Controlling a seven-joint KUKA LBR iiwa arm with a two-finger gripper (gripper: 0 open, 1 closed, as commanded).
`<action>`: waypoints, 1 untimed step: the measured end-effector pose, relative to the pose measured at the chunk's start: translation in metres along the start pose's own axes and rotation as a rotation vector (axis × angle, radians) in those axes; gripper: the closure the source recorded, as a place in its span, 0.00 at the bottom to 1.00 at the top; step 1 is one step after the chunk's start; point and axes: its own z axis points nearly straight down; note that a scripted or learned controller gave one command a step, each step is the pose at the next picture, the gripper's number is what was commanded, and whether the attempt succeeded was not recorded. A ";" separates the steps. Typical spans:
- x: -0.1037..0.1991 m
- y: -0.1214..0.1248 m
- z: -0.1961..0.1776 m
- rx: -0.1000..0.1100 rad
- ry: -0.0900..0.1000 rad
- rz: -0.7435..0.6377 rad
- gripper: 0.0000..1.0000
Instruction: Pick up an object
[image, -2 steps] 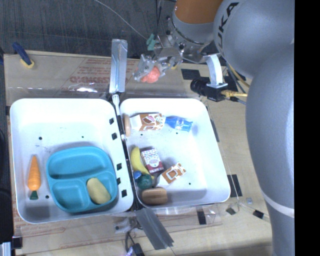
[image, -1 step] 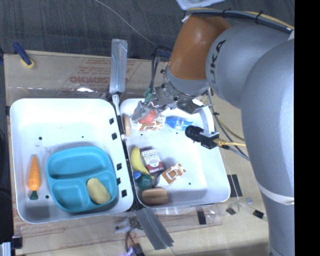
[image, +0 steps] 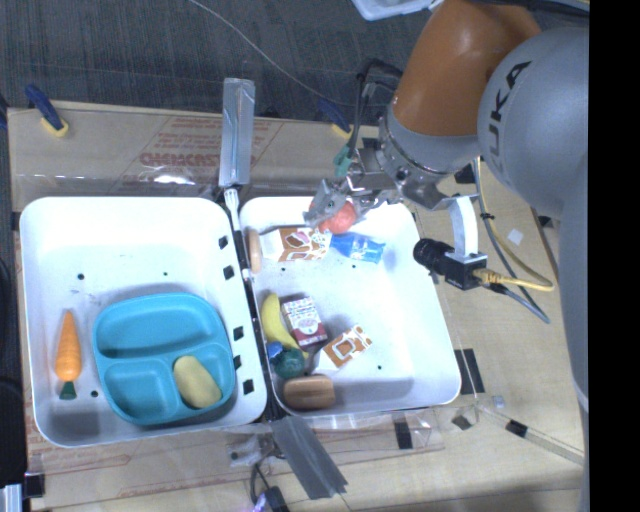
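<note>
the hand (image: 335, 203) sits at the far edge of the right-hand shallow white plastic bin (image: 430, 330), below the orange band of the grey arm (image: 520, 90). its grey fingers are low over a small rounded red-orange object (image: 343, 217), apparently a soft or plastic toy piece; its exact kind cannot be read. whether the fingers are released or clenched on it cannot be told, since the fingertips merge with the object and the wrist hardware.

handling judgement: the red-orange object looks light, smooth and rounded. a rounded smooth body is liable to squirt out of a two-finger pinch, so take hold across its widest middle, fingers on opposite flanks, not near an end.

just beside it lie a flat blue wrapped packet (image: 358, 248) and a small brown-and-white printed carton (image: 300, 243); both are thin and would be hard to get under.

farther toward the near side of the same bin: a yellow plastic banana (image: 272, 318), a dark brown printed box (image: 302, 320) touching it, a second brown-and-white carton (image: 346, 347), and a tan bread-roll shape (image: 308, 391) at the near wall.

the left-hand white bin (image: 40, 230) holds a blue compartment tray (image: 150, 330) with a yellow-green oval (image: 197, 381) in one compartment, and an orange toy carrot (image: 67, 350) beside the tray.
</note>
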 end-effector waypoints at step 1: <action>0.047 -0.017 0.072 0.010 0.002 -0.115 1.00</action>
